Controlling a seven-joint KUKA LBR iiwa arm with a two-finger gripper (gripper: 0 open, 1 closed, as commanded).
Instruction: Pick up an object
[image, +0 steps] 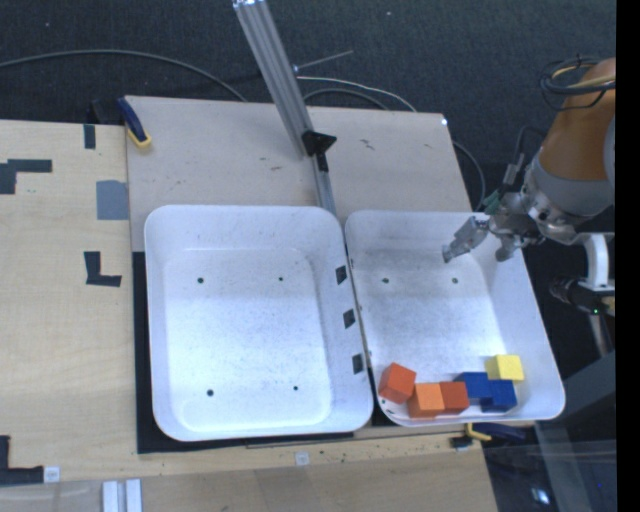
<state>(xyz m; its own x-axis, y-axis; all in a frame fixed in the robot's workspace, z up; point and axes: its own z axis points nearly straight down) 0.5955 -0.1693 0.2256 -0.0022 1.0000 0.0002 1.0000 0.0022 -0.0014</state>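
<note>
Hovering two-finger gripper (482, 240), jaws parted, empty; small orange, blue, yellow cubes (452, 388) cluster well below jaws, toward bin's near edge.

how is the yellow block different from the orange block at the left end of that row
The yellow block is smaller and sits at the row's right end, resting against the blue blocks. The orange block is larger, sits at the left end, and is turned at an angle. Both lie in the right bin.

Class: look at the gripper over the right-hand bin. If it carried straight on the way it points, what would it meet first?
Most likely the speckled floor of the shallow white right bin. The gripper points down and leftward over bare floor; the coloured blocks sit at the near edge, off that line. Depth is uncertain.
</note>
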